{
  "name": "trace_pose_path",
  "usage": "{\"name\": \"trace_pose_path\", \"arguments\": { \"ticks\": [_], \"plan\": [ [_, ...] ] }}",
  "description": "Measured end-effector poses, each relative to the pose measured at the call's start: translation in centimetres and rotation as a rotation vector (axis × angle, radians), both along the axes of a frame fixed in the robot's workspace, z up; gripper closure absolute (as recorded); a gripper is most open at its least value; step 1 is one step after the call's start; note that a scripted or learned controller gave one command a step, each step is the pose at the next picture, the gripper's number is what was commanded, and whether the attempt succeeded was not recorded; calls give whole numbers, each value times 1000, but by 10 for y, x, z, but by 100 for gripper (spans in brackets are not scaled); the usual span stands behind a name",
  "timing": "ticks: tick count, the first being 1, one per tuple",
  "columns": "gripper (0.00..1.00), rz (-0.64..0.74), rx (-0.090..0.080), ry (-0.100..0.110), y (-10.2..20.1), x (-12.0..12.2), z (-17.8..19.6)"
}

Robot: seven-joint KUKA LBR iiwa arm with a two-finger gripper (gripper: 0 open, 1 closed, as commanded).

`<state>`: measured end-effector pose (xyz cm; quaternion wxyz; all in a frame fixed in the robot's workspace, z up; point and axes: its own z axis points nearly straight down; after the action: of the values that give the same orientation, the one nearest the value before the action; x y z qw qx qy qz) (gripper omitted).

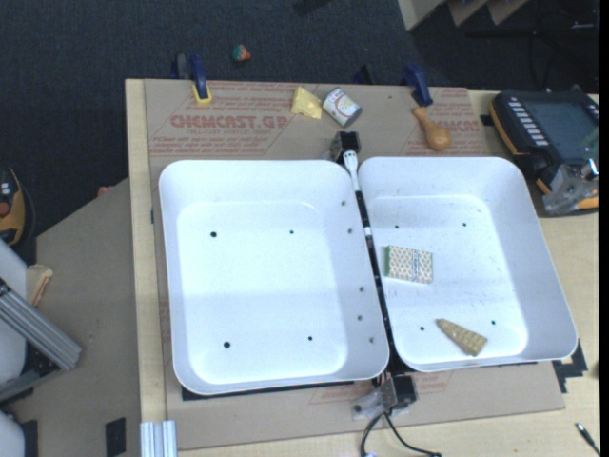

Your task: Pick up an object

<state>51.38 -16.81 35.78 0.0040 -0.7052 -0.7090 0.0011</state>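
The dark device [555, 127] at the far right is cut off by the frame edge. The small coloured object [242, 53] on the far floor is too small to identify.

Left bin [190, 198] offers open floor from wall to wall. In the right bin [514, 208], a patterned packet [409, 264] sits near the dividing rims and a tan cone [462, 336] lies near the front wall; the far half is open.

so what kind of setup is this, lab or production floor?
Looks like a robotics lab bench: two white bins on a clamped board, blue clamps, and a teach pendant at the edge.
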Motion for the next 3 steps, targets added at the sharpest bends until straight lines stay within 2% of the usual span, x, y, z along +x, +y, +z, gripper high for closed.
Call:
{"name": "trace_pose_path", "arguments": {
  "ticks": [1,2,3],
  "plan": [
    [100,-4,-10,-27,-1,-34,149],
    [100,1,-1,3,59,-35,49],
    [100,-1,-6,-26,83,-34,185]
  ]
}}
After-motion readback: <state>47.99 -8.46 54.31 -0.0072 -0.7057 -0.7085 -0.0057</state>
